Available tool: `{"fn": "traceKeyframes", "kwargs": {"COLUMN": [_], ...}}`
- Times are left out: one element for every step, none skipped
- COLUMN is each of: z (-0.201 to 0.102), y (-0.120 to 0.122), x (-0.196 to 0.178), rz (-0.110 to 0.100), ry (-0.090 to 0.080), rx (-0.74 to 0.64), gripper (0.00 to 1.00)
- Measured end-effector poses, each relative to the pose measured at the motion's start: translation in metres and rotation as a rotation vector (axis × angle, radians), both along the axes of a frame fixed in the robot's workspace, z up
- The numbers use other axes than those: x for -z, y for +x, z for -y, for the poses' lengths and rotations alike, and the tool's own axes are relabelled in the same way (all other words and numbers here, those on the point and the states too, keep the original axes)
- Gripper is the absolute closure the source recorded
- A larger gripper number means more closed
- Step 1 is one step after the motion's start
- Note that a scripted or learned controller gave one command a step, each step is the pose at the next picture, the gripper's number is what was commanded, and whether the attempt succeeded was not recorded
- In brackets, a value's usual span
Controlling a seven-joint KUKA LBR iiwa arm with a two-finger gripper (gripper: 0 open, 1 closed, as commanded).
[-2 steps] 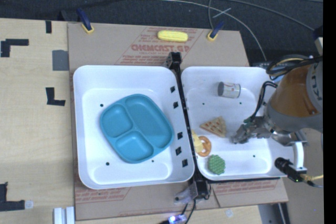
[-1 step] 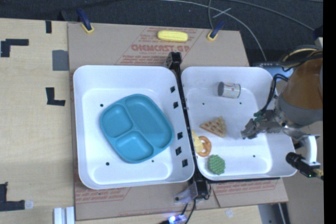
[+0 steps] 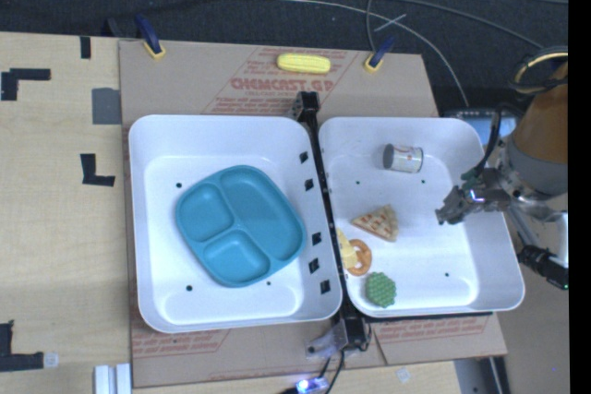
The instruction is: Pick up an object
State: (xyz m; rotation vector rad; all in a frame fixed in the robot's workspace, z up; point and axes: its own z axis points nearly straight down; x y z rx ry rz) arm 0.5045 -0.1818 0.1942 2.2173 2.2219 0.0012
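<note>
The right bin holds a small grey and white cylinder near its back, a waffle-patterned wedge in the middle, an orange ring beside a yellow piece at its left wall, and a green bumpy ball near the front. My gripper hangs over the right part of this bin, to the right of the wedge and apart from every object. Nothing shows between its fingers.
The left bin holds a blue divided plate. A yellow corn-like piece lies on the cardboard behind the bins. Two blue and yellow clamps pin the cardboard's back edge. Cables run across the dark floor.
</note>
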Motion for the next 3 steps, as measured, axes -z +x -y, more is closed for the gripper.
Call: {"fn": "traceKeyframes", "kwargs": {"z": [0.000,-0.047,-0.108], "y": [0.001,0.008,0.019], "x": [-0.028,-0.019,-0.023], "rz": [0.000,-0.003,-0.003], "ry": [0.000,0.001,0.003], "rx": [0.001,-0.002,-0.005], "gripper": [1.00,1.00,1.00]}}
